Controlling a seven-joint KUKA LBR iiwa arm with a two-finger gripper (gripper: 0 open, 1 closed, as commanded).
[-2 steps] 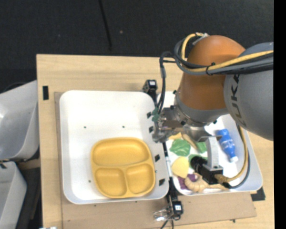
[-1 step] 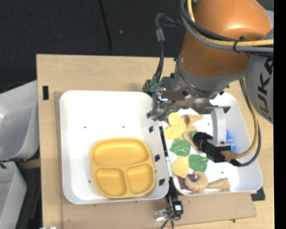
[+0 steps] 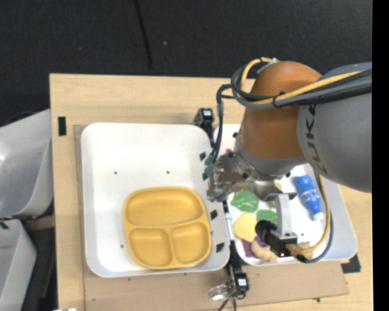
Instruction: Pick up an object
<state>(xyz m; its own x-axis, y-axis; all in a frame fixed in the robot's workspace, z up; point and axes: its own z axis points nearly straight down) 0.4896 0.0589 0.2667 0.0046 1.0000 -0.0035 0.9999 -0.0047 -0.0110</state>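
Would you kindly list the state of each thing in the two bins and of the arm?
Yellow divided tray: upright, flat in the left bin.
Green object: lying in the right bin, beside the arm.
Pale yellow object: lying below the green one.
Blue object: lying near the right bin's far side.
Arm: lowered over the right bin.

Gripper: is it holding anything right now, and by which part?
Cannot be told: the arm's orange wrist hides the gripper over the right bin, above the green and yellow objects.
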